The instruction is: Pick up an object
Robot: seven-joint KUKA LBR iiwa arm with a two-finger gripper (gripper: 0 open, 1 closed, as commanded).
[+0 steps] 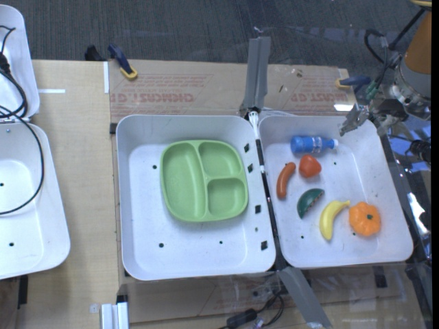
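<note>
Camera view: gripper (351, 124) hangs over the right bin's (343, 256) far right rim, fingers apart, holding nothing. Blue bottle (312, 144) lies just left of it; tomato (310, 166), sausage (285, 179), banana (332, 218) and pumpkin (364, 219) lie nearer. Approach step; next move calls for descent onto one object.

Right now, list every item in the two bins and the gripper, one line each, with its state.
Green divided plate: flat in the left bin, right side up.
Blue bottle: on its side, right bin.
Toy sausage: lying flat.
Toy tomato: resting loose.
Green toy piece: lying flat.
Toy banana: lying flat.
Toy pumpkin: sitting loose.
Gripper: above the right bin's far corner, holding nothing.
</note>
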